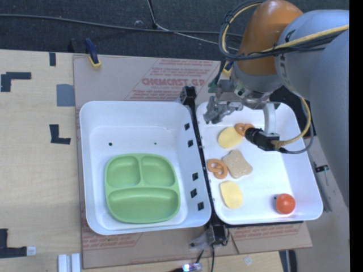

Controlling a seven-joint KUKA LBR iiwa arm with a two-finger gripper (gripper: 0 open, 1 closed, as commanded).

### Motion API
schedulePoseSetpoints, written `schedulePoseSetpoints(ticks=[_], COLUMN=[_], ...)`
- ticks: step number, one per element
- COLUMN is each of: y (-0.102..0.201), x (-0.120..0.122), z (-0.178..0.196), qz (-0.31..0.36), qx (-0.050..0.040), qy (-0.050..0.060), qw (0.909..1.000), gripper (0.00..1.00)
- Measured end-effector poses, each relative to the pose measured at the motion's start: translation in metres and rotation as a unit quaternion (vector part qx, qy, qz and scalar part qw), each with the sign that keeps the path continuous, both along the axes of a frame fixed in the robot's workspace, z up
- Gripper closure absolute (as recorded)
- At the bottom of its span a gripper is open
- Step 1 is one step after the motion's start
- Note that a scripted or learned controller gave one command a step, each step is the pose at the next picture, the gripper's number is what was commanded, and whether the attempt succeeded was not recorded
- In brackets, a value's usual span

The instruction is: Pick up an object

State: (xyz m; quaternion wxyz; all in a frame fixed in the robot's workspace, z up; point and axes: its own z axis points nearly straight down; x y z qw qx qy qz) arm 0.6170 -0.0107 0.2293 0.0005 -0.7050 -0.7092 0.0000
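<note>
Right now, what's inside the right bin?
In the right bin: two yellow pieces, bread slice, two pretzels, tomato. The arm covers the bin's far end.

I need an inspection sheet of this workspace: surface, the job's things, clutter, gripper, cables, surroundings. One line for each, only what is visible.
Surface: two white bins side by side, left bin and right bin, on a brown board over a wooden bench.
Job's things: in the right bin, two yellow pieces, a slice of bread, two pretzels, a red tomato.
Clutter: green divided tray in the left bin.
Gripper: gripper over the right bin's far left corner, holding nothing visible.
Cables: yellow and black cables along the arm; black cable behind the bench.
Surroundings: dark floor; clamp at the board's far edge.
</note>
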Motion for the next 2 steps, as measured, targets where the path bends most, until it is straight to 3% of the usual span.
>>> schedulePoseSetpoints(ticks=[2], y=[0.101], x=[-0.003], z=[0.012], qz=[0.001], qx=[0.0002], qy=[0.000], qw=[1.0000], gripper=[1.00])
